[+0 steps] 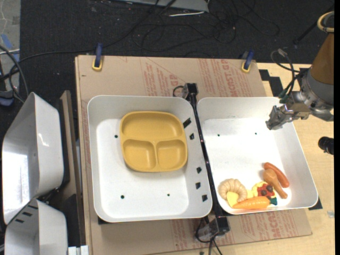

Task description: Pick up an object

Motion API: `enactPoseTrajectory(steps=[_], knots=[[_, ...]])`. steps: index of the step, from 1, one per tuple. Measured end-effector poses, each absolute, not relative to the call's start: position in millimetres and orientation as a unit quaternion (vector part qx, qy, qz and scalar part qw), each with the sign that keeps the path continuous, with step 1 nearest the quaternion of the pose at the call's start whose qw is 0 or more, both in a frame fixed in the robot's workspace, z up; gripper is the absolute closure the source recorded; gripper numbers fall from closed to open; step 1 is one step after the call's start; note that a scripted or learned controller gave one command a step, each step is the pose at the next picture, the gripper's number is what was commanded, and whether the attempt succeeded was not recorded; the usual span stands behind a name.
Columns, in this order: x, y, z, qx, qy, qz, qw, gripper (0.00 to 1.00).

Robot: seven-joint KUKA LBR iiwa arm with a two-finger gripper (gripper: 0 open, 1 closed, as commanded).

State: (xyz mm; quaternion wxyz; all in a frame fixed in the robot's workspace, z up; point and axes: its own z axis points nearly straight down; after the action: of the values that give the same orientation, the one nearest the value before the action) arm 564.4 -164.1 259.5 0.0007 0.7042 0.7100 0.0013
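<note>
While the arm hangs in from the right, its gripper sits over the upper right edge of the right bin, well apart from the toy food. Can't tell from this angle whether the pincer is wide or narrow; nothing visible between it, so no hold claimed.

Task's candidates all huddle in the right bin's lower corner: a sausage w/ a brown piece just beside it, a pale shrimp-like piece, a carrot along the bin's near wall, plus small yellow/red bits between them. Prob. slid there, since the pile rests vs. the bin's wall.

Left of the right bin, the other bin holds a yellow divided tray.

Judgement: approach stage, nothing picked yet. Tight cluster near the wall could make a clean grab awkward; sausage at the pile's edge looks easiest.
</note>
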Motion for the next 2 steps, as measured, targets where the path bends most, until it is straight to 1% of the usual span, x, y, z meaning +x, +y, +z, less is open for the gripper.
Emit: enactPoseTrajectory(steps=[2], knots=[[577.7,-56.2,232.6,0.704,0.710,0.0000,-0.001,1.00]])
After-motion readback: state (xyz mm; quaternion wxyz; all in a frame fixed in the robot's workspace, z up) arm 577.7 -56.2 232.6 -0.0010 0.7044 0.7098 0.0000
